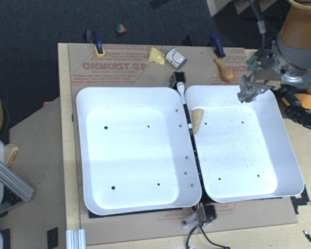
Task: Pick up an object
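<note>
Cone (197,119): tan, lying in right bin (280,154) against its left wall. Gripper (247,95): above far rim, well apart, nothing held; finger spread cannot be told. Advice: descend clear of the wall.

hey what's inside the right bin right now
One tan wedge-shaped piece lies against the right bin's left wall. The end effector hangs over the far rim, hiding a small patch of bin beneath it.
</note>
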